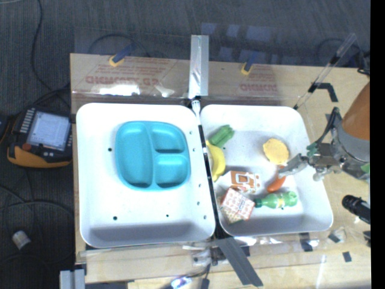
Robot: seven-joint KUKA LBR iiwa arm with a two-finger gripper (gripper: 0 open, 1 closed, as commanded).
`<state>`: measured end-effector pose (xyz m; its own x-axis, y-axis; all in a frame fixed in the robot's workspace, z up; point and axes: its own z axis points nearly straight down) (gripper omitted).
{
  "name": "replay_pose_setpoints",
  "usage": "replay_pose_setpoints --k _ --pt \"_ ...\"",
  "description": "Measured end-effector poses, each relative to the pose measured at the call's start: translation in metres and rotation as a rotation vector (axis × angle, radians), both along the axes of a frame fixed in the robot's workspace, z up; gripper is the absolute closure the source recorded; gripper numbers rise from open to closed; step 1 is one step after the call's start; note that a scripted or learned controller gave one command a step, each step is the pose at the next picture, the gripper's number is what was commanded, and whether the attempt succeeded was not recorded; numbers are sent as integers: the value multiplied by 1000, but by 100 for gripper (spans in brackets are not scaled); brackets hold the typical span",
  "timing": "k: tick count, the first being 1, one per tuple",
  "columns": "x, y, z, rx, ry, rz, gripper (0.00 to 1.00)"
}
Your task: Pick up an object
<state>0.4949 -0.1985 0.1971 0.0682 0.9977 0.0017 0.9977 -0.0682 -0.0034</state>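
You see two shallow white bins side by side across the middle of the frame. The left white bin [90, 179] carries a turquoise plastic divided tray [152, 153] with three compartments, lying flat toward the bin's upper centre.

The right white bin [301, 125] holds all the loose items. At its upper left lies a green plastic pepper-like piece [220, 135], and just below it, against the bin's left wall, a yellow plastic banana [216, 161]. A round yellow flat piece [276, 151] sits in the upper right part of the bin. Lower down you find a small white-and-orange printed carton [244, 180], and touching it from below a red-and-white patterned packet [237, 205]. To the right of these lie a small orange carrot-shaped piece [277, 183] and, just beneath it, a green plastic bottle-shaped toy [278, 200] on its side.

The grey arm comes in from the right edge, and its two-finger gripper [299, 162] reaches over the bin's right rim — the tip sits just above and beside the orange carrot-shaped piece. You cannot tell from this angle whether the fingers are apart or together, and nothing is visibly held between them
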Motion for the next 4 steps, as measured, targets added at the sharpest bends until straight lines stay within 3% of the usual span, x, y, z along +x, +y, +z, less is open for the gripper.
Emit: replay_pose_setpoints --k 1,2,3,4 --pt "-11 0 17 0 0 -73 0" --pt "14 -1 -108 11 -9 -208 0" --pt "14 -4 -98 6 -12 -209 100" --pt "54 50 19 -4 0 -136 100"
